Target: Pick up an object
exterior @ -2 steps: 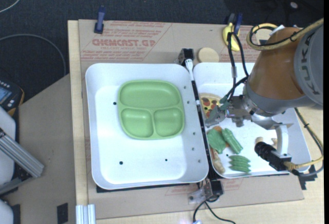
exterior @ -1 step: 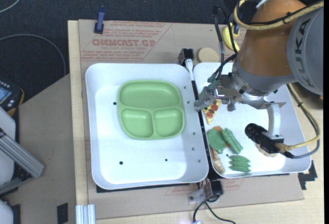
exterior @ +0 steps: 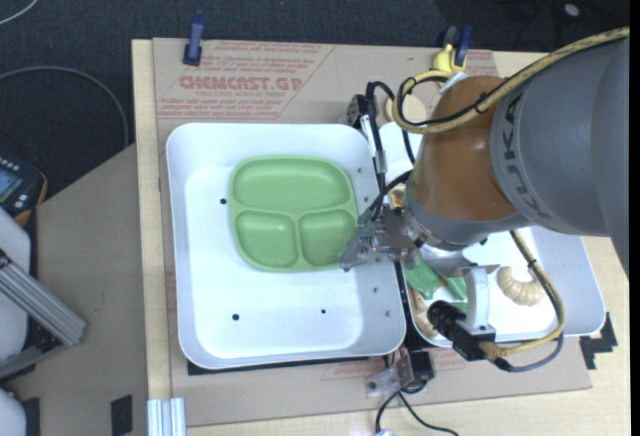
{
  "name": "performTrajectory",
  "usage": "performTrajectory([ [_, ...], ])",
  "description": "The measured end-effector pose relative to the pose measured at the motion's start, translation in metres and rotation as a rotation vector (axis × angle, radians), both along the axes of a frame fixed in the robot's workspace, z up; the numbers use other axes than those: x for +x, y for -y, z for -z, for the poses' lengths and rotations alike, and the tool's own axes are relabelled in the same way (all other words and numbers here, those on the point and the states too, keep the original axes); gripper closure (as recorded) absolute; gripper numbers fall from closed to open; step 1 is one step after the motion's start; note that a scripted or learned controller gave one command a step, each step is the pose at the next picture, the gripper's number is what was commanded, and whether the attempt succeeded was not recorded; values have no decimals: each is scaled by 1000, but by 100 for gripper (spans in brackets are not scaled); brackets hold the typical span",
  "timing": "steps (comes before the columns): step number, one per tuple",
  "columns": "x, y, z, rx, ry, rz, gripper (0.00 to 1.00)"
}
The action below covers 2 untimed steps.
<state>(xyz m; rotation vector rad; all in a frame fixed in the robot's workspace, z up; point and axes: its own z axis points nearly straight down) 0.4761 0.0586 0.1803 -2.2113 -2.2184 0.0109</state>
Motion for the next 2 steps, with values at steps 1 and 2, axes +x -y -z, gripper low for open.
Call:
performTrajectory([
  [1, 5, 6, -248, 2, 33, 1, 0],
  [2, 4, 5, -249, -2, 16, 1, 100],
])
